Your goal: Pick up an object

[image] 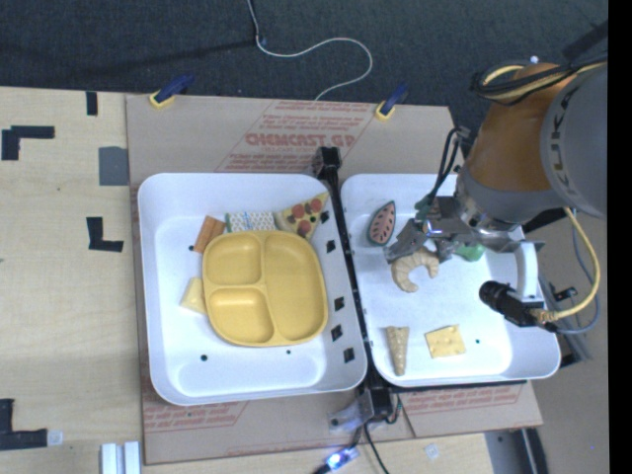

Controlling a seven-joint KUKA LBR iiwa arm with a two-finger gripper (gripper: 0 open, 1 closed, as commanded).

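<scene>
In the right bin (513, 368), my gripper (421, 248) hangs over a tan toy croissant (415, 273). Its two silver fingers (400, 249) are spread apart at the croissant's upper end; the croissant rests on the bin floor. A pink watermelon slice (381, 223) lies just left of the gripper. A small green piece (472, 253) peeks out from under the wrist. Near the front of the bin are a pale wedge (397, 349) and a yellow cheese square (445, 342).
The left bin (158, 265) holds a yellow divided plate (265, 286), with several small toy foods (296, 215) tucked behind it and an orange piece (208, 233) at its left. A black divider (341, 265) separates the bins. A black connector with a yellow cable (509, 302) hangs over the right bin's edge.
</scene>
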